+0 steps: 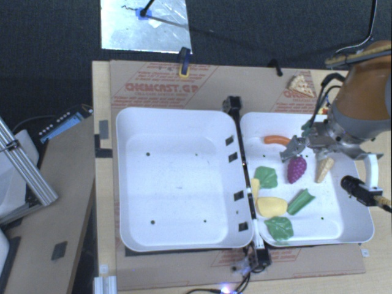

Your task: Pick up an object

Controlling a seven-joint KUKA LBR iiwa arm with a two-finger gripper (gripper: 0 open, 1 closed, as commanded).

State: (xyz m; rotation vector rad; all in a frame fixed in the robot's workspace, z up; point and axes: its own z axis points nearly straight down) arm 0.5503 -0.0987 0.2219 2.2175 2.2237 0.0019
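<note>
gripper (296,149) over right bin (355,225), fingers spread wide, gripping nothing | purple grapes (296,168) just below fingertips (apart from them, lying on bin floor) | orange carrot (276,139) beside gripper | yellow piece (271,206), green pepper (300,201), two leafy greens (266,177) nearer front | left bin (177,182) alongside

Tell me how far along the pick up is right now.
Done: the gripper has reached the right bin, just above the purple grapes. In hand: nothing visibly between its fingers. Left: closing on a toy and lifting it; the grapes, carrot and yellow piece all lie on the bin floor.
</note>
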